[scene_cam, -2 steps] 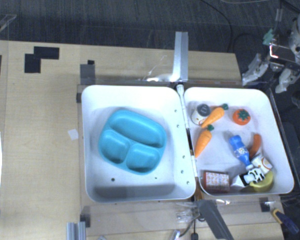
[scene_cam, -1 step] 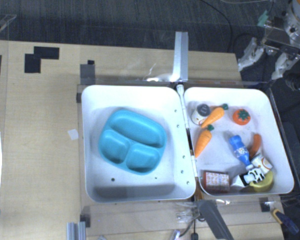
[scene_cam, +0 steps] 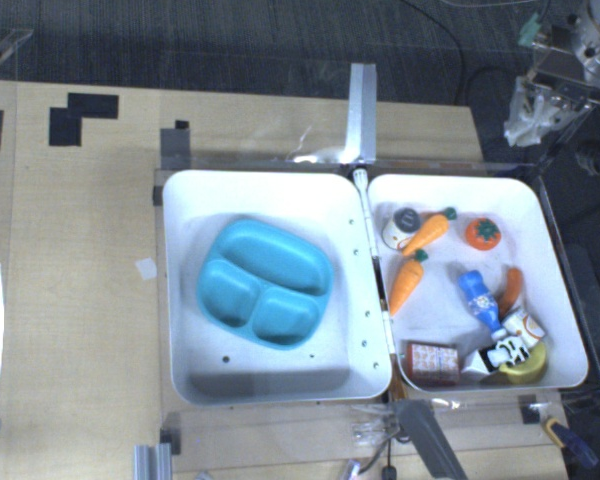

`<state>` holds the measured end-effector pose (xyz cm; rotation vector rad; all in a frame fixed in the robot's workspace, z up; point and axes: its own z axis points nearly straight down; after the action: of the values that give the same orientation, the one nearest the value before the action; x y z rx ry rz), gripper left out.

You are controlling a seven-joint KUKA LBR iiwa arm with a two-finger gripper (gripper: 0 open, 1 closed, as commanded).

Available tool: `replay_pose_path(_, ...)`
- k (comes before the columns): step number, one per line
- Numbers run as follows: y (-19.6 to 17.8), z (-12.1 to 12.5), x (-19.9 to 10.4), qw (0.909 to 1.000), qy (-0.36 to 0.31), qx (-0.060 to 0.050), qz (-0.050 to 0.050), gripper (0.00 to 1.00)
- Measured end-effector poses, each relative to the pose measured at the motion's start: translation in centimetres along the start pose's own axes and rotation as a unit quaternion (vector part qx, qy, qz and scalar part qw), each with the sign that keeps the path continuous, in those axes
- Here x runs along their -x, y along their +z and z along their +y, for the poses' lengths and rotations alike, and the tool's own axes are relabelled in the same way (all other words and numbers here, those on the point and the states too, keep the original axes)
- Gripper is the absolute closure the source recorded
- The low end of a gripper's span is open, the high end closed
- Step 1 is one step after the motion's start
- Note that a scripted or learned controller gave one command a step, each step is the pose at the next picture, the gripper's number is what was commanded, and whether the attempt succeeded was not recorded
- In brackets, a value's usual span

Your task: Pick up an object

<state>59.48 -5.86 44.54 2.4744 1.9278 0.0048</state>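
Hovering at top right beyond the right bin [scene_cam: 540, 208], pincer [scene_cam: 540, 118], grip state unclear, carrots [scene_cam: 408, 278] inside bin

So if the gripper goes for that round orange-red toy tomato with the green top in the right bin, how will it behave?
The round orange-red toy tomato looks smooth and nearly spherical, so it will probably roll if nudged off-centre. It sits apart from the orange toy carrot, on bare floor of the right white bin, so little would stop it. It's likely light, hollow plastic.

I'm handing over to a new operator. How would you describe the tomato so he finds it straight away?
Look at the right bin, the one crowded with toy food. Near its far right corner lies the tomato, just right of the upper carrot. It is the one round red-orange thing, with a green top.
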Motion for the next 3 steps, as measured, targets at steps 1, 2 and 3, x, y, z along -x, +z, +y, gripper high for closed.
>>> replay_pose_path(1, 1.0, 4.4, 1.8, 0.9842, -0.177, 0.000, 0.000, 1.00)
replay_pose_path(2, 1.0, 7.3, 4.2, 0.9709, -0.239, 0.000, 0.000, 1.00)
replay_pose_path(3, 0.9, 8.0, 4.1, 0.9569, -0.290, 0.001, 0.000, 1.00)
